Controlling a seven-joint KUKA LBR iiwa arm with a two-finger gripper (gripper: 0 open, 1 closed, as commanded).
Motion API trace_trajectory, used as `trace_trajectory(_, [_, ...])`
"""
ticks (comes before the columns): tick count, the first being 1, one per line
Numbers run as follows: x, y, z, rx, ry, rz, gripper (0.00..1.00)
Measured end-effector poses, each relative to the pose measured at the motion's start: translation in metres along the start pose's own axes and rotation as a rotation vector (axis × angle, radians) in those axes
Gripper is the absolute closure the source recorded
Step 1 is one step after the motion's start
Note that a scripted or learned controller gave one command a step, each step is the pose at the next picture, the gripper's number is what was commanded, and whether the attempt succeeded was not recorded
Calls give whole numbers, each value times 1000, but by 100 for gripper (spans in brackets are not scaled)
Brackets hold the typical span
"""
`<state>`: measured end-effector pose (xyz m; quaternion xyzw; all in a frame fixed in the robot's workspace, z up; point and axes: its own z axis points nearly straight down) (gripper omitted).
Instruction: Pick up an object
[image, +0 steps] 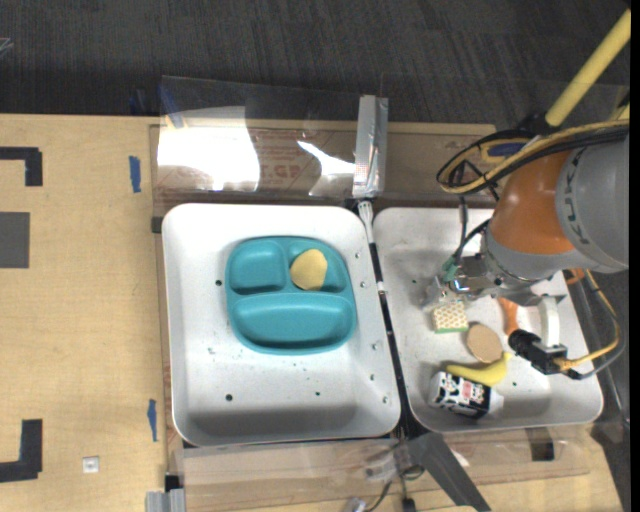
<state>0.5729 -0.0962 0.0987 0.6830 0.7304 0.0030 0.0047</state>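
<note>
Bench has two white bins; my gripper (455, 285) sits low in the right bin (420, 235), can't tell its opening. Waffle piece (450, 318) just below it, brown disc (484, 343), banana (480, 372) and cow-print cup (461, 393) further toward the near rim. Left bin (200, 380) has bare floor around the teal tray (290, 310).

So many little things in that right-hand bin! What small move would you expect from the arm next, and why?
Probably a short drop straight down. The end effector hangs over the right bin, just above a pale waffle-patterned piece, the nearest item. The brown disc, banana and black-and-white cup lie farther toward the front. Whether its fingers are open I cannot tell.
</note>
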Motion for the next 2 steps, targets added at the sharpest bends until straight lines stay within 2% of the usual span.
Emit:
trace_trajectory(1, [79,26,-89,4,5,34,100])
trace_trajectory(2, [73,46,-100,8,2,-110,100])
